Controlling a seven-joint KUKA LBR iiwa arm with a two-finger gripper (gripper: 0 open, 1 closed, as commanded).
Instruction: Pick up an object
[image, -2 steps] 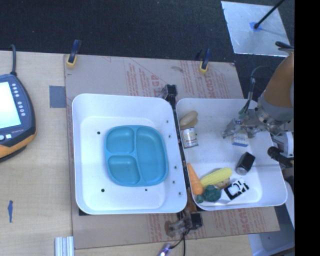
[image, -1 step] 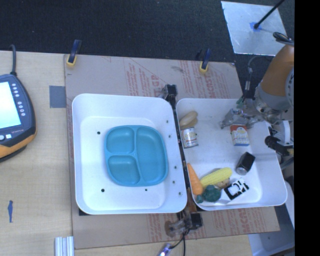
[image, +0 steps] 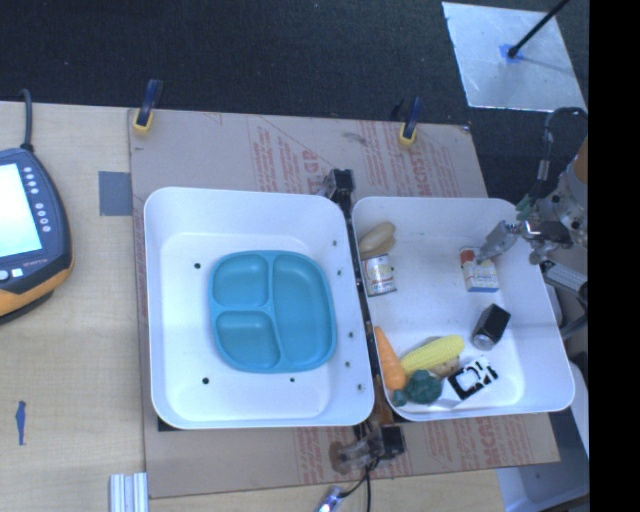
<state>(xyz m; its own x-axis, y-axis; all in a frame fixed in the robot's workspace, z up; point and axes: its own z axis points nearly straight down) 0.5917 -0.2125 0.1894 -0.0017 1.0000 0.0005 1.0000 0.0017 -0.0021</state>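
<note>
Inside left bin (image: 170, 300), blue plate (image: 272, 310)

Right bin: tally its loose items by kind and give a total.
Right bin:
Toy food: 4 (potato, carrot, corn, green vegetable)
Cans: 1 (can)
Boxes and packets: 1 (small carton)
Black items: 2 (cylinder, black-and-white piece)
Total: 8

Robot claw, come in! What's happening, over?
Gripper above right bin, nothing held. Small box just below it. Nothing blocking.

High fixed camera, slanting down, both bins (image: 250, 205)
</note>
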